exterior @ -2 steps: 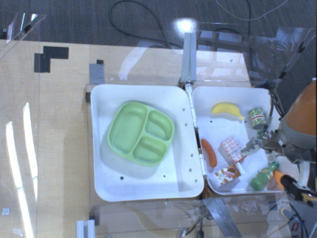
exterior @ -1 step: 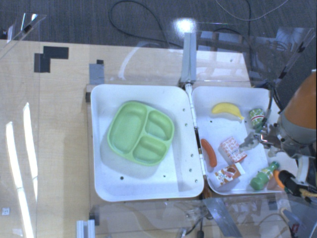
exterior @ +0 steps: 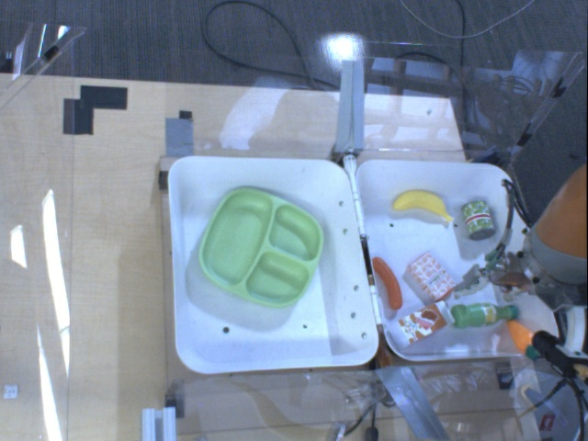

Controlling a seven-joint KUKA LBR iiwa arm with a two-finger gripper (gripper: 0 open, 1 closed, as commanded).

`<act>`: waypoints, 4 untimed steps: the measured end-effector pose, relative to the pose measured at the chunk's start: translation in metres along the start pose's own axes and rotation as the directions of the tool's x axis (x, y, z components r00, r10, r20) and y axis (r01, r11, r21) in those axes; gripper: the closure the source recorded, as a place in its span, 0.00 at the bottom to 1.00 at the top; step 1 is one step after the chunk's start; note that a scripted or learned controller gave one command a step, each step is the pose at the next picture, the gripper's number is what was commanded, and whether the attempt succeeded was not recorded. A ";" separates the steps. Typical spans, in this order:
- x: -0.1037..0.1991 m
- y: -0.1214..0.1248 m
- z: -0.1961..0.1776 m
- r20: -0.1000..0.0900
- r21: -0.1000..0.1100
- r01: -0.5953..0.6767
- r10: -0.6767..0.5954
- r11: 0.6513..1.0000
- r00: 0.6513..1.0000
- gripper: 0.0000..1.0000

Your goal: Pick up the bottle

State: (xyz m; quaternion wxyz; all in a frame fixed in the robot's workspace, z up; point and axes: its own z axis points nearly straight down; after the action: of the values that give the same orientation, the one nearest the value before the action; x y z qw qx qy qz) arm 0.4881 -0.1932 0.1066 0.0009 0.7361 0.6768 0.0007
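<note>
- Bottle (exterior: pixel 482 315), green with a white cap end, lies on its side near the front edge of the right bin (exterior: pixel 432 175), its length running left to right.
- Gripper (exterior: pixel 487 274) is low over the right bin, just behind the bottle and close to the right wall; whether it is apart or together, I cannot tell.
- Arm (exterior: pixel 562 237) enters from the right, with the orange band visible above the wrist.
- Right bin also holds a banana (exterior: pixel 422 204), a small green can (exterior: pixel 477 219), a red sausage (exterior: pixel 390 283), a checked red-white box (exterior: pixel 429 277), a red carton (exterior: pixel 422 324) touching the bottle's left end, and an orange piece (exterior: pixel 520 335) at the bottle's right.
- Left bin (exterior: pixel 188 246) carries a green divided plate (exterior: pixel 261 245).
- Both bins stand side by side on the wooden worktop (exterior: pixel 83 246).
</note>
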 end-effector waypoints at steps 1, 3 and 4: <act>-0.007 0.003 0.018 -0.005 -0.004 -0.051 0.051 0.999 0.999 0.00; 0.016 0.006 0.012 0.006 -0.029 -0.113 0.113 0.993 0.994 0.00; 0.002 0.003 0.019 0.000 -0.011 -0.234 0.234 0.972 0.972 0.00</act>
State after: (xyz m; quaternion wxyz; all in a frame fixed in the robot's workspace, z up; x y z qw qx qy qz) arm 0.4910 -0.1916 0.0879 0.0050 0.8107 0.5854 0.0039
